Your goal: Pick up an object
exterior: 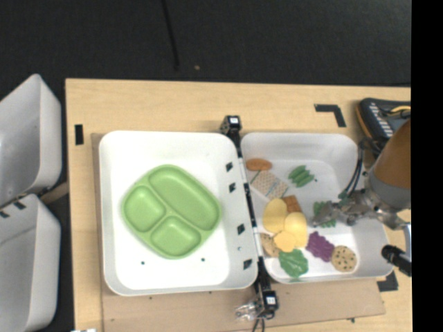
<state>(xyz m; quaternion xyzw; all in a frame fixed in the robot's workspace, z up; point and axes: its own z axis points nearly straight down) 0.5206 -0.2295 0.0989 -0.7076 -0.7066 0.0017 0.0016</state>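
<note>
The hand (331,213) sits low in the right white shallow bin (325,144); its opening cannot be told. A green leafy plastic piece (322,211) lies at its 9 o'clock, touching.

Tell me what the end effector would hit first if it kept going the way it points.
Probably the yellow toy pieces: the end effector points left across the right bin, though its height above them is unclear.
</note>
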